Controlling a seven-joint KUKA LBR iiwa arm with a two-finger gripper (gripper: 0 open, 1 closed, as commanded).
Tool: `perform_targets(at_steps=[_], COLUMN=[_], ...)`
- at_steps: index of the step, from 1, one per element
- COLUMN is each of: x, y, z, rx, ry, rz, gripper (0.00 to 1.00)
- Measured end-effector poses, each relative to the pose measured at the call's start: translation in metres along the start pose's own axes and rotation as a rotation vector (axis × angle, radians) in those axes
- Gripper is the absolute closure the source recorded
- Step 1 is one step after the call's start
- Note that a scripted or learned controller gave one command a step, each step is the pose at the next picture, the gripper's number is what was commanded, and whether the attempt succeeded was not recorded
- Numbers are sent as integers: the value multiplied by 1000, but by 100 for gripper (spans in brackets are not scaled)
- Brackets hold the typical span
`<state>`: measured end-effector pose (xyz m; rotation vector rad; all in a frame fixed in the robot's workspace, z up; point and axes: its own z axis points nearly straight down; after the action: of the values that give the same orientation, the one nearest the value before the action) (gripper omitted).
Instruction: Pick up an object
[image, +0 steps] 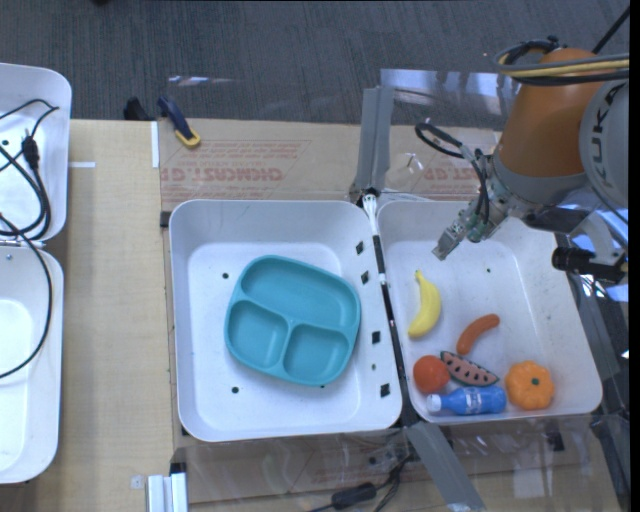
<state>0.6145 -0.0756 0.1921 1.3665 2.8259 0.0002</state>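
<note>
In the left bin (190, 300) a teal divided plate (292, 320) lies near the middle, tilted a little. In the right bin (540, 260) a banana (426, 305) lies by the left wall, with an orange sausage (477, 333) just to its right. Along the front wall sit a tomato (431, 373), a watermelon slice (468, 369) touching it, a blue bottle (470, 402) lying flat, and a small pumpkin (529, 385). My gripper (452, 240) hangs over the bin's back left part, above the banana and apart from it; whether it is open or closed I cannot tell.
</note>
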Motion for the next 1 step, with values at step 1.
perform_targets(at_steps=[1], x=[0], y=[0], z=[0], rx=[0], ry=[0], rz=[0], gripper=[0])
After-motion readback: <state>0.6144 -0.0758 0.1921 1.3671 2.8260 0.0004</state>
